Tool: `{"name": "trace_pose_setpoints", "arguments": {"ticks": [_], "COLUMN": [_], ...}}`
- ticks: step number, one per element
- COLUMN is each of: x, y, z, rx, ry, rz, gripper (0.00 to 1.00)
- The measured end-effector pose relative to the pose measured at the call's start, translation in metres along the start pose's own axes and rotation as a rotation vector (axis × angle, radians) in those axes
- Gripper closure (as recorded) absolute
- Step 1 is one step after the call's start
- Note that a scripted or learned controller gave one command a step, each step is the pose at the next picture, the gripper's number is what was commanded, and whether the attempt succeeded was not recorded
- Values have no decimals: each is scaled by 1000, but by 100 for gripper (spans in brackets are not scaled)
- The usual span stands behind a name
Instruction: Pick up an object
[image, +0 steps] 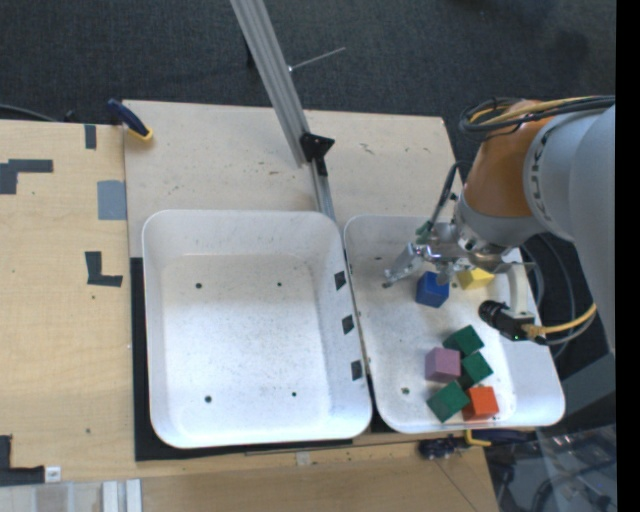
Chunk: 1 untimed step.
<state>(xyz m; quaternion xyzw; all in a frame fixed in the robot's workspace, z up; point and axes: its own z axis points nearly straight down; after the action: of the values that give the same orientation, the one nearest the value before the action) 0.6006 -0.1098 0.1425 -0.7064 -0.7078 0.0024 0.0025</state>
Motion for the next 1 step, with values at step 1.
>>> {"name": "trace_pose_setpoints", "arguments": {"ticks": [1], "x": [-1], "y": [7], "z": [23], "rx": [-30], "ry": [-6], "rz": [0], "gripper": [0]}}
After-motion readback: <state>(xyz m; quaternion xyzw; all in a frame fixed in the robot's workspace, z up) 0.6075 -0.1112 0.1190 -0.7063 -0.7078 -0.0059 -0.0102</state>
